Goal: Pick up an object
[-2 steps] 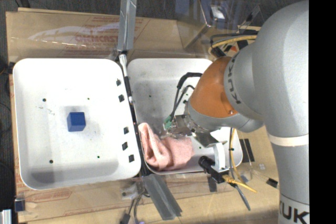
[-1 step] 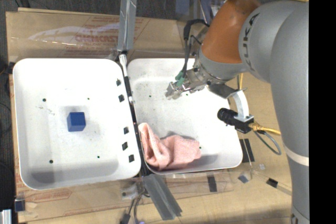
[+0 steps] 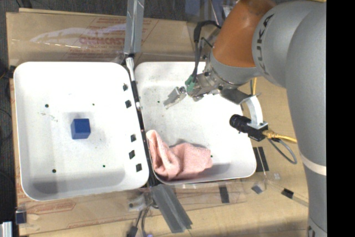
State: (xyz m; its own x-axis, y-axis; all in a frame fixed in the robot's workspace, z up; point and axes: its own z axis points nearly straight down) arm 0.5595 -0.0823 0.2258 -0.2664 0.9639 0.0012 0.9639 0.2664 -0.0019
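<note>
Bins sit side by side: the right bin (image 3: pixel 244 166) under my arm (image 3: pixel 288 53) holds a pink cloth (image 3: pixel 180 159) in its near corner, the left a blue cube (image 3: pixel 81 128). My pincer (image 3: pixel 176 95) hovers above bare floor, seemingly spread and empty. I should centre over the cloth's thickest fold before descending.

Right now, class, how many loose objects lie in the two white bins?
2. A small blue cube sits in the left white plastic bin; a crumpled pink cloth lies at the near edge of the right white plastic bin. Something may hide under the cloth.
</note>
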